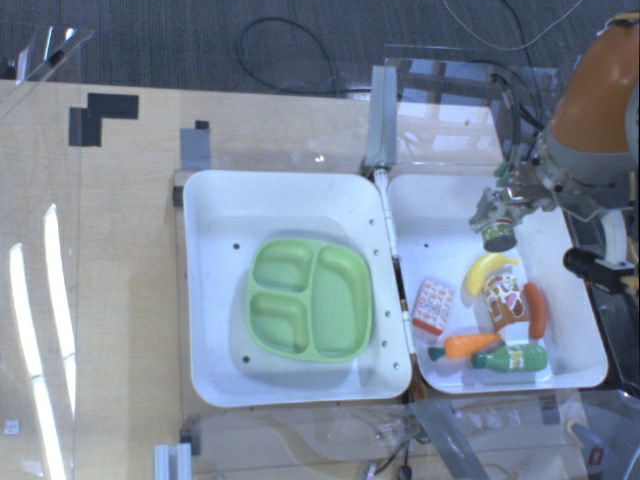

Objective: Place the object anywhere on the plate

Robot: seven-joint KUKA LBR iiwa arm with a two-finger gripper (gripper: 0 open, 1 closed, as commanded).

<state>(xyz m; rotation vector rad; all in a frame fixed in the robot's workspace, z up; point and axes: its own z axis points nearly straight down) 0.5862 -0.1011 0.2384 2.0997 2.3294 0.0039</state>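
A light green divided plate [308, 300] lies in the left bin [210, 268]. Over the back of the right bin [440, 208], my gripper [497, 218] hangs from the grey arm with its orange band [598, 88]. It is shut on a small dark green can [498, 236], which sits tilted between the fingertips, just above the banana [488, 270]. The can is well to the right of the plate, across the wall between the bins.
The right bin also holds a red-and-white box [433, 306], a jar with an orange label [505, 301], a red sausage [537, 310], a carrot [470, 346] and a green bottle [512, 358]. Cables [520, 98] hang behind the arm.
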